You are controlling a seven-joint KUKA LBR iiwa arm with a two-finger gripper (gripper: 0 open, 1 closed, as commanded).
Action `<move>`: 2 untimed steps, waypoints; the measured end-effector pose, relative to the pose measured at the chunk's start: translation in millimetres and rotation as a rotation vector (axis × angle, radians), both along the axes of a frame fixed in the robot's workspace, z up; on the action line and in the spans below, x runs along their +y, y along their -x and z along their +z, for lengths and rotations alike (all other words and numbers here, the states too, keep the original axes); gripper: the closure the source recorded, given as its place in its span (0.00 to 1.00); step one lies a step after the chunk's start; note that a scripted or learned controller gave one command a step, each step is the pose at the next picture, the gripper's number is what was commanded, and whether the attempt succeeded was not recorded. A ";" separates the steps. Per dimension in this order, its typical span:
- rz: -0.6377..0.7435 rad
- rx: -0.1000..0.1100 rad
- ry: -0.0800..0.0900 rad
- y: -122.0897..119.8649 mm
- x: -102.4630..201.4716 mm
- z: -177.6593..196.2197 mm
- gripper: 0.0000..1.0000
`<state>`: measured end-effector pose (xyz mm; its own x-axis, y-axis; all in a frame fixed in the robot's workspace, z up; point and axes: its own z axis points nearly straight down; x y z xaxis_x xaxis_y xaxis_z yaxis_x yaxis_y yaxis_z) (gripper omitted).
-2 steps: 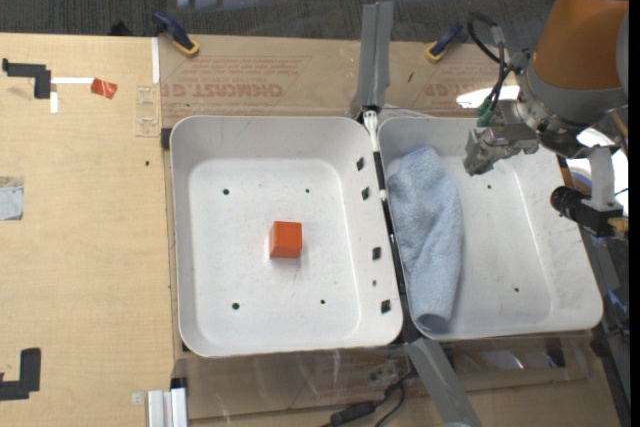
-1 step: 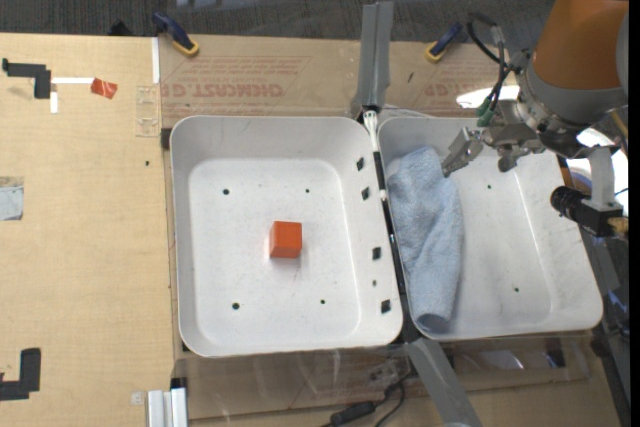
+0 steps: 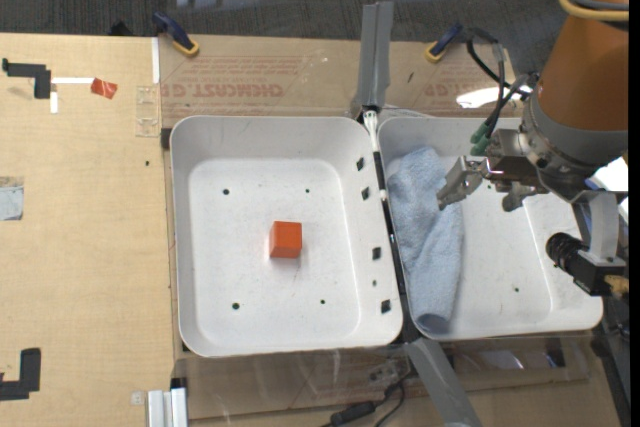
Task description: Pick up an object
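Jaws of the gripper (image 3: 462,183) look spread and hold nothing, poised over the blue towel (image 3: 428,235) in the right bin (image 3: 560,310). Nothing is picked up yet (the orange cube (image 3: 286,239) sits untouched in the left bin (image 3: 200,215)).

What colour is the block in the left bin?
Orange-red block, seen in the camera view.

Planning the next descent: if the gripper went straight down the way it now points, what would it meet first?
Most likely the blue towel in the right bin. The gripper hangs above the towel's right edge, so it could meet bare bin floor beside it; depth is hard to judge from this slant.
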<state>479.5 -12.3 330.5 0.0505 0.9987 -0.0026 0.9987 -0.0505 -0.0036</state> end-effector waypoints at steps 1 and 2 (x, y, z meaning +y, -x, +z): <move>-0.345 -0.001 0.003 -0.1 38.0 33.7 0.00; -0.342 -0.002 0.003 -0.3 78.8 100.5 0.00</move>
